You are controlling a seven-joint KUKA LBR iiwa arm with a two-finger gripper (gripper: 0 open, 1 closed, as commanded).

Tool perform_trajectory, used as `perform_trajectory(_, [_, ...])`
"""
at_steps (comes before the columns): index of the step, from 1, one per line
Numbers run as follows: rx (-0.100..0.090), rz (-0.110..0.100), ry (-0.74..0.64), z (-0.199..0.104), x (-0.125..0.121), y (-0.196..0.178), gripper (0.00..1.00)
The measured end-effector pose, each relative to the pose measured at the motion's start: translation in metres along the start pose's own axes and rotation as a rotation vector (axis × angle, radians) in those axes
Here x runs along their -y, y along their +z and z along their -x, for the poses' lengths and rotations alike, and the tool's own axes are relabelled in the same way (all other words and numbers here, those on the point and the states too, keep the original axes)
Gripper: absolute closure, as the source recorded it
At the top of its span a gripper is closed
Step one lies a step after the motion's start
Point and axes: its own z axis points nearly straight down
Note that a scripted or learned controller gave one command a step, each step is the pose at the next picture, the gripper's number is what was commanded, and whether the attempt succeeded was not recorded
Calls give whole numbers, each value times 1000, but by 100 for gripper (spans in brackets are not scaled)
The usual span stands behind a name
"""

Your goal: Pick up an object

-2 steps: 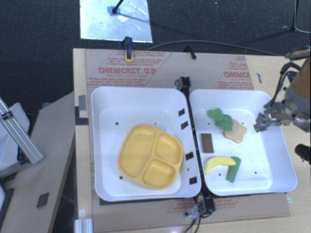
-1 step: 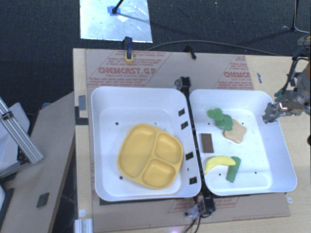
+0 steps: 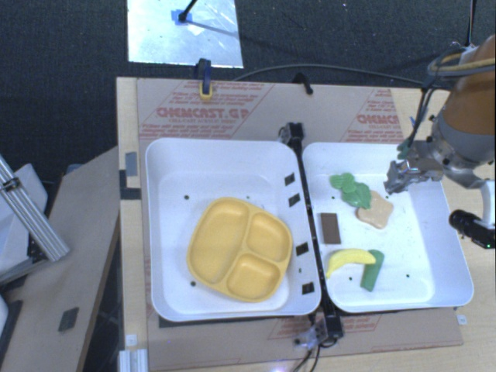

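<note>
Your gripper point(image 3: 397, 178) hangs over the upper right part of the right bin point(image 3: 449, 285), and from this angle you cannot tell whether it is released or clenched; nothing shows in its grasp.

Just below and left of it in the frame lies the tan toast-shaped piece point(image 3: 376, 211), and touching that piece's upper left edge sits the green leafy piece point(image 3: 350, 189). Those two are your nearest candidates.

Here's your trouble: they lie against each other, so a descent between them could, in my judgement, nudge one aside or clip both and lift neither. The toast piece also looks flat on the bin floor, which gives little to bite on, so it could slide away.

Watch the bin's right wall too. The arm comes in from the right of the frame, and a low reach may brush that rim.

Further down the bin you have the brown block point(image 3: 331, 228) near the divider, well apart from the gripper. At the lower middle of that bin the yellow banana point(image 3: 350, 260) lies with the green stick point(image 3: 371, 270) touching its right end: another crowded pair, and another chance of a double catch or a miss.

The yellow divided tray point(image 3: 239, 248) rests in the left bin point(image 3: 167, 208), far to the left of the frame, a long reach across the divider and too broad for a clean pinch, I'd say.
</note>
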Motion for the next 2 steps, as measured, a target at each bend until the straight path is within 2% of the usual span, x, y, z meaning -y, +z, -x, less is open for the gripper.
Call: perform_trajectory(2, [-2,-1,-2,-109,-31,28,100])
